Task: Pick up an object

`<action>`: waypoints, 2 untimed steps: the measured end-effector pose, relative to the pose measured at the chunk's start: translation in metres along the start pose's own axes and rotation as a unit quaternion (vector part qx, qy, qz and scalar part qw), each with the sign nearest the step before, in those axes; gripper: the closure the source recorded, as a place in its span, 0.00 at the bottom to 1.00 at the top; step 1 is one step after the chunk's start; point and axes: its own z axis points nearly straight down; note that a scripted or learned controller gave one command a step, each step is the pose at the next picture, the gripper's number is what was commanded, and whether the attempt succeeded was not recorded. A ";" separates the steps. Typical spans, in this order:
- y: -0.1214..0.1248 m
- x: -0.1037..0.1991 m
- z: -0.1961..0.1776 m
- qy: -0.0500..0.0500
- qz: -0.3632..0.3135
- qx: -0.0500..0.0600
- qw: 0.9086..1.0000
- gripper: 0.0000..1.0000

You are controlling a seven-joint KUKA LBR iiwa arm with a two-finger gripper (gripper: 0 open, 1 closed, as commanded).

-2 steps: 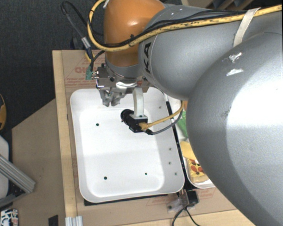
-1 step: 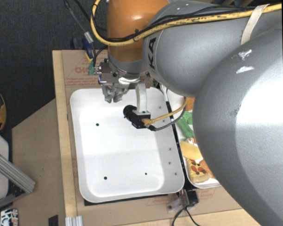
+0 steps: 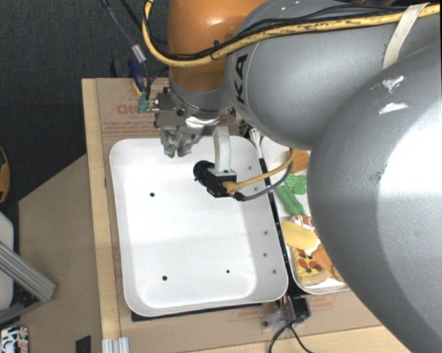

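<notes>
— Looking down on the table [image 3: 99,212], where are the jaws [image 3: 178,145]?

— Over the far edge of the left bin [image 3: 196,281], hanging under the orange band [image 3: 201,28] of the arm [image 3: 364,131]. The grey fingers [image 3: 169,146] point down at the bin's white floor, close together (whether they are shut or slightly parted I cannot tell). Nothing shows between them.

— And the things to pick up?

— They lie in the right bin [image 3: 319,286], just beside the left bin's right wall. A green piece [image 3: 294,188] sits toward the far end, a pale yellow piece [image 3: 301,238] nearer, and an orange-and-red piece [image 3: 311,267] nearest the front rim. The arm covers most of that bin.

— What is the black part near the left bin's middle?

— A black fitting [image 3: 210,176] on a white bracket [image 3: 221,150], with a yellow cable [image 3: 257,179] running right from it, all above the left bin's floor.
</notes>
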 end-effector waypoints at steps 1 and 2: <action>0.000 0.001 -0.010 0.000 -0.001 -0.001 1.000 1.00; 0.000 0.001 -0.020 0.000 -0.001 -0.002 1.000 1.00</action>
